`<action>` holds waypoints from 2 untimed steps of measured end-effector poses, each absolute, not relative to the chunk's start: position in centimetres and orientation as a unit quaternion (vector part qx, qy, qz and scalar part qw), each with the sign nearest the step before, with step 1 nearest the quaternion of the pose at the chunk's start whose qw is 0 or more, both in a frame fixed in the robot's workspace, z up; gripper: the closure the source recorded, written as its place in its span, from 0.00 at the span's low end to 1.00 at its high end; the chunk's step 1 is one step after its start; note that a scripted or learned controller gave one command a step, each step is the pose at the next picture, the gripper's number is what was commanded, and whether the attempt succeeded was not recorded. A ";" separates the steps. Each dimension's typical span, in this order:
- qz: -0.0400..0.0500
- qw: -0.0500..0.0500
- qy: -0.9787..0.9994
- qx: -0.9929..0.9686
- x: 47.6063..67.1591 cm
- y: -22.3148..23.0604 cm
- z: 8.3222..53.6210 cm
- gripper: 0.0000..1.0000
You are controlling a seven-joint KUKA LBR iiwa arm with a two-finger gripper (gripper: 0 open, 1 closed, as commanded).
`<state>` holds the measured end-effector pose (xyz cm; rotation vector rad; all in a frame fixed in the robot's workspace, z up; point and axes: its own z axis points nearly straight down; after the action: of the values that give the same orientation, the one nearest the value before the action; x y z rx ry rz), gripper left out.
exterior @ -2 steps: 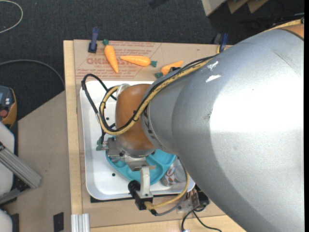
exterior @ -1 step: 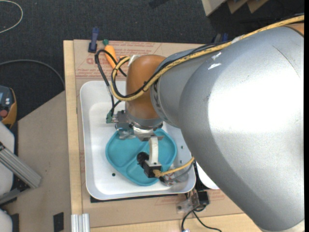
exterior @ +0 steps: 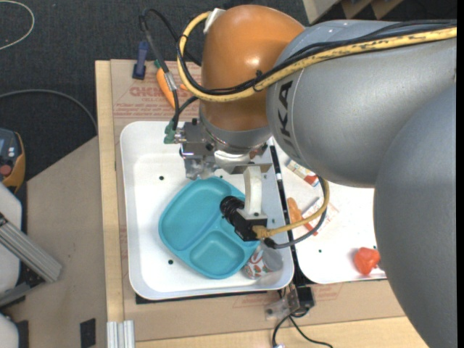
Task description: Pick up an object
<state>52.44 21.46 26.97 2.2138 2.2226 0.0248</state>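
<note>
Teal plastic divided plate in the left bin, gripper at its far rim

Teal is the strongest colour in the left shallow white bin, because the plate covers most of the bin floor. The plate has rounded corners and lies flat, turned at a slant to the bin walls. Two hollows of it are visible: a wide one on the left and a smaller one near the front; its right part is hidden behind the robot. Just beside the front right edge of the plate, in the bin corner, is a small pale cup-like thing with brown marks; I cannot tell if they touch.

The right shallow white bin is mostly covered by the grey arm. On its bare floor lies a small orange-red lumpy object. A longer orange piece is near the left wall of this bin, partly behind a cable.

The gripper hangs under the orange band, over the far edge of the plate. Whether it is open or closed cannot be told from this view, and nothing is seen held in it.
</note>
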 end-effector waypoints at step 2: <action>-0.008 -0.004 0.707 0.707 48.8 22.5 36.6 1.00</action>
<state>48.80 22.45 36.56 2.2270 2.2264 -0.0267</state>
